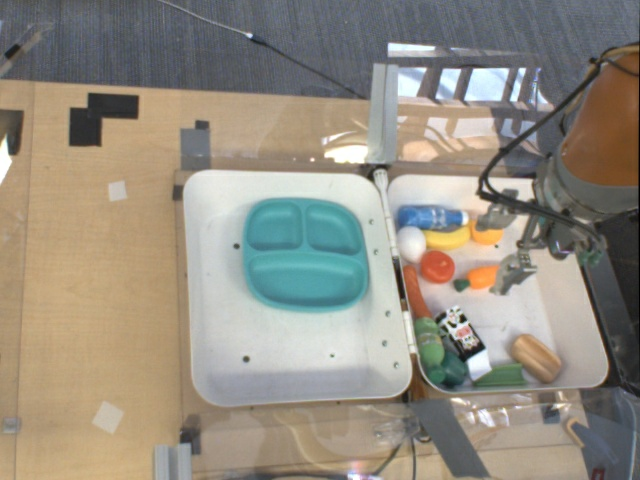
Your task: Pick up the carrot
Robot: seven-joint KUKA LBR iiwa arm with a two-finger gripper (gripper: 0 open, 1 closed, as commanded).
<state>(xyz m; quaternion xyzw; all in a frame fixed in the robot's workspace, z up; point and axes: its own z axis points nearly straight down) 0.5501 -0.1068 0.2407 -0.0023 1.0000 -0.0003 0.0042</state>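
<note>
The pincer (517,268) hangs low in the right bin (590,338), just beside the carrot (478,279) (orange, green-tipped), which lies on the bin floor near a tomato (437,266); its opening I cannot tell

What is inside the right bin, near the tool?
The right bin holds the carrot just left of the tool, plus a tomato, banana, egg, blue bottle and bread roll. The arm covers the far right corner.
</note>
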